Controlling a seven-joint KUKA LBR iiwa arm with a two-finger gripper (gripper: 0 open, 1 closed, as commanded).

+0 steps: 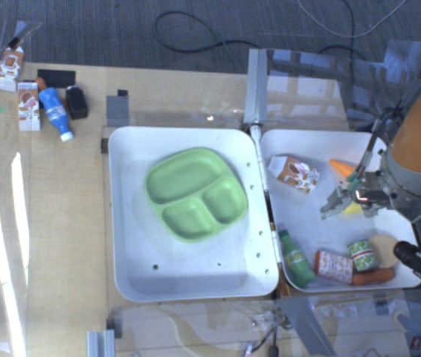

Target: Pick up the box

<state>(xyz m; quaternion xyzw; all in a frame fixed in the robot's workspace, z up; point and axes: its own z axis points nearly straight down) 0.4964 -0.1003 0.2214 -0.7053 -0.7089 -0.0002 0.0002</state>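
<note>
Camera view: one box (pixel 294 174), one green tray (pixel 195 193), two bins (pixel 121 199).

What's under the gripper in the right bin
A yellow item lies directly beneath the gripper, mostly covered by it, so its shape is unclear. An orange carrot lies just behind. The box sits apart to the left.

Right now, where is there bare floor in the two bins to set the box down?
Left bin: bare strips around the green tray, widest along the near edge. Right bin: a bare patch mid-floor between the box and green bottle; its near-right corner is crowded.
</note>
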